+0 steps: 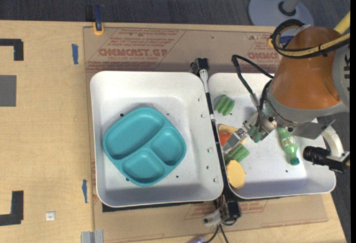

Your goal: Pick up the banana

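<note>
Risk first: gripper [243,135] is down in the right bin [311,183], in a tight cluster of toys, w/ banana [236,173] just below it, against the bin's left wall near the front corner. Can't tell whether the gripper is open or closed, or if it has anything; too small and cluttered there. If it closes here, prob grabs the orange-red piece [223,137] or the green piece [238,152] instead, or nudges the banana harder into the wall. Banana looks short, stubby, pale yellow-orange, smooth plastic, lying flat. Teal tray [144,145] sits in left bin [111,92], not involved.
</note>
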`<action>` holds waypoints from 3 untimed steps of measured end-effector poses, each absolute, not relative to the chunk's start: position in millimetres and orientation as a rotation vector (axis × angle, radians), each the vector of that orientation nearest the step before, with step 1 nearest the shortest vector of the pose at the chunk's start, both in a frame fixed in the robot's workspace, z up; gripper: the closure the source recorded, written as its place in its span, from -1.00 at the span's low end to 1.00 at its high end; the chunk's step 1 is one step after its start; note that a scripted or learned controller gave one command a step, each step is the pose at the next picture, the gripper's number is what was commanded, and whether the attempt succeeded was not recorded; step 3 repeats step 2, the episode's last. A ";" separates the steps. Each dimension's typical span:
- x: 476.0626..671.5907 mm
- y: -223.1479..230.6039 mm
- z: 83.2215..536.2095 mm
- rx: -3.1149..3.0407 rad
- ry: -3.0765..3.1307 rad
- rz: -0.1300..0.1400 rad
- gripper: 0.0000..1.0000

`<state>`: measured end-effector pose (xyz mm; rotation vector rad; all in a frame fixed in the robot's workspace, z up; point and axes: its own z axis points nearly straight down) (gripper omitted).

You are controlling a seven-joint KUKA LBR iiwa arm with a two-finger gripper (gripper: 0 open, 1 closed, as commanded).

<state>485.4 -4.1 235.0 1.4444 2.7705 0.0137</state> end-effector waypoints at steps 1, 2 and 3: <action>486.7 -3.9 245.2 1.442 2.767 0.016 1.00; 489.2 63.4 184.3 1.424 2.802 0.000 1.00; 489.2 63.4 184.3 1.424 2.802 0.000 1.00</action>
